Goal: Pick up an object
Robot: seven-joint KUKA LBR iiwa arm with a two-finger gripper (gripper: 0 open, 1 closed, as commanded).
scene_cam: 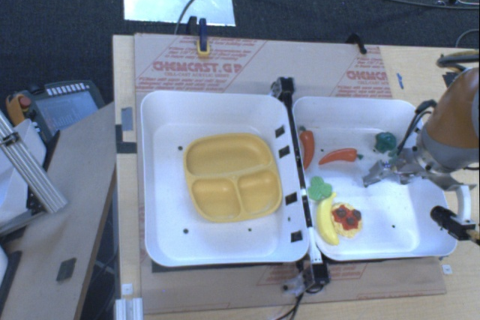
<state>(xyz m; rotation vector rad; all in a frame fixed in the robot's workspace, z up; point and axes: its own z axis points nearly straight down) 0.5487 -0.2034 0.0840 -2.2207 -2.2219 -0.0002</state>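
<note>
On the table (420, 277) two shallow white plastic bins sit side by side. The left bin (161, 176) holds a yellow plastic plate with three compartments (232, 176), lying flat near the bin's middle. The right bin (390, 236) holds the small toy foods: an orange-red toy pepper (307, 147) lies upright along the left wall, just beside the divider between the bins; a second, red toy chilli (339, 156) lies at a slant a little to its right; a dark green round toy (385, 141) sits near the bin's far side; a light green leafy toy (320, 188) lies lower down, touching the top of a yellow toy banana (325, 221); and a small round yellow toy pizza with red topping (346, 217) lies just beside the banana, on its right. The grey arm with its orange band (454, 124) reaches in from the right, and its hand (377, 175) hangs low over the middle of the right bin, between the green round toy and the pizza, near the tip of the red chilli but apart from it. Whether its jaws are spread or pressed together cannot be told, and nothing is seen between them.
</note>
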